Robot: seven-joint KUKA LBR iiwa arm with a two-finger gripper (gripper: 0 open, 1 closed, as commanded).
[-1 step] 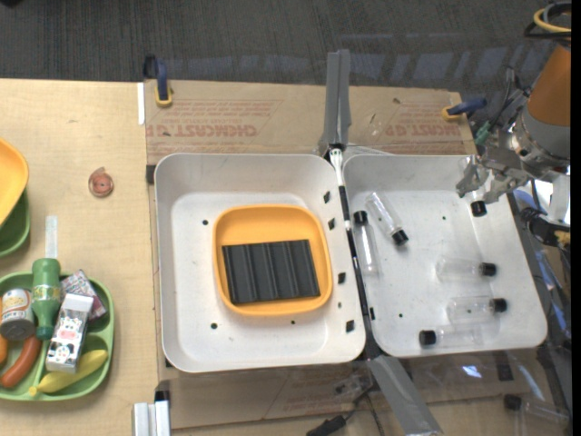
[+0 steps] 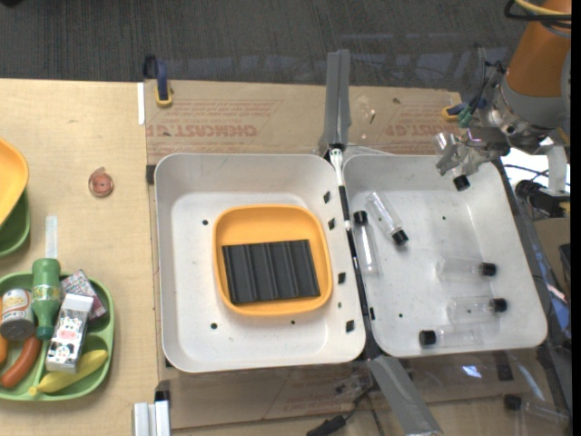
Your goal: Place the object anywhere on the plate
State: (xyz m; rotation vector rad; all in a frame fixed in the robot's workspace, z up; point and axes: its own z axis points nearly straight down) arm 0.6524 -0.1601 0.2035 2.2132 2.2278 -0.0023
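Note:
An orange plate (image 2: 271, 222) lies in the middle of the left white bin (image 2: 182, 243), and a dark grey ridged slab (image 2: 272, 272) rests flat on it. Several clear tubes with black caps lie in the right bin (image 2: 517, 289); one tube (image 2: 388, 218) is near the bin's upper left and another tube (image 2: 473, 307) is lower right. My gripper (image 2: 457, 163) hangs over the right bin's far right corner, below the arm's orange band (image 2: 537, 44). A small black cap (image 2: 461, 183) sits just under its tip; whether it is held is unclear.
A metal divider (image 2: 338, 107) runs between the bins. On the wooden bench to the left stand a green tray (image 2: 102, 363) of toy food, a yellow bowl (image 2: 9, 184) and a small pink piece (image 2: 101, 183). Cardboard lies behind the bins.

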